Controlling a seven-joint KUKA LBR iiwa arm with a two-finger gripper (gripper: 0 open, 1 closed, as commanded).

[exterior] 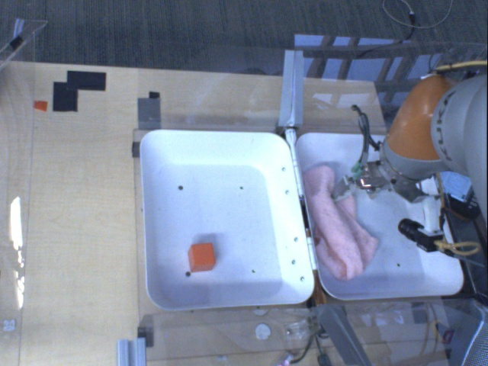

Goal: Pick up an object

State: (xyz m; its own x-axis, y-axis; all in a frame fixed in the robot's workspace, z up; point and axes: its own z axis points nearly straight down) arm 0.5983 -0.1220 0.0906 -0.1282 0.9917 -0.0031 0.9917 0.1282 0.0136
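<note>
- Bench [76, 227] was light wood, with two shallow white bins side by side on it.
- Left bin [221, 151] held one small orange block [202, 257], lying near the front left of its floor, well clear of the walls. Nothing near it.
- Right bin [396, 277] held a pink rolled cloth [339, 223], lying lengthwise along the bin's left wall, from roughly mid-bin down toward the front.
- Arm [450, 128] came in from the right, its orange band over the back right of the right bin, wrist angled down and left into it.
- Gripper [357, 180] sat low in the right bin, just beside the upper end of the pink cloth, possibly touching it; couldn't tell at that angle.
- Hand state: tip was too small and cluttered with cables to read. Couldn't tell how far apart it stood, and saw nothing clearly between its tips.
- Progress, my read: approach looked done, with the cloth as the likely target. Grasp not confirmed, lift not done. Cloth lay flat on the bin floor, no part raised.
- Left to do: close on the cloth, lift it clear. Orange block untouched.
</note>
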